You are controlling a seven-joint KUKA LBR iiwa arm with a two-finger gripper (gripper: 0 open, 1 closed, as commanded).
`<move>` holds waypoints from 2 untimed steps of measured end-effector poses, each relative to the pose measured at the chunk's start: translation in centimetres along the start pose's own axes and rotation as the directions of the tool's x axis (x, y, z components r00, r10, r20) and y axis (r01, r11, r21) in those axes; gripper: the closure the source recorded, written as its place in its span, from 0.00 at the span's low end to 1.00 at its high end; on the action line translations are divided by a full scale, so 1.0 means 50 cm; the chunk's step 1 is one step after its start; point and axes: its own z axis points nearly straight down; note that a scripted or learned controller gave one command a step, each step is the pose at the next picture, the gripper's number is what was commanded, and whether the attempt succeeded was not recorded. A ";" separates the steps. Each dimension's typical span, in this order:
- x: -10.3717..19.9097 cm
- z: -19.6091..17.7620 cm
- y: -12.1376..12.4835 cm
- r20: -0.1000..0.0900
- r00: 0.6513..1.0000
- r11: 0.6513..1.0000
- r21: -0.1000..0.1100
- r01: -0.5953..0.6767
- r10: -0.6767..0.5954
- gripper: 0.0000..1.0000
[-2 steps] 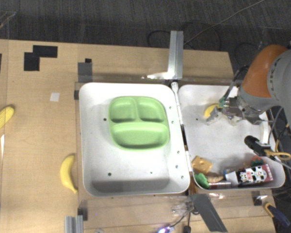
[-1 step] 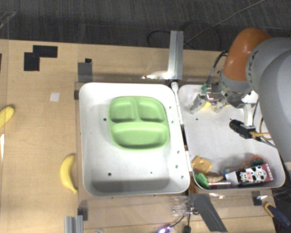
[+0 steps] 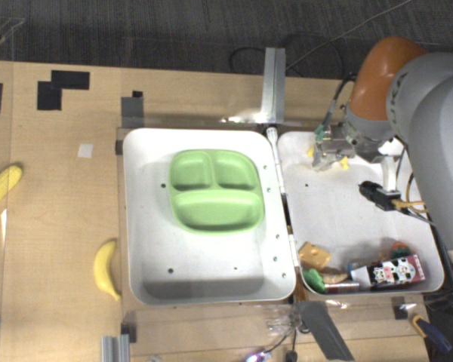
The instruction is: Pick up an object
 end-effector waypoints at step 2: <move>0.003 -0.025 0.004 0.002 1.000 1.000 -0.005 0.008 -0.008 1.00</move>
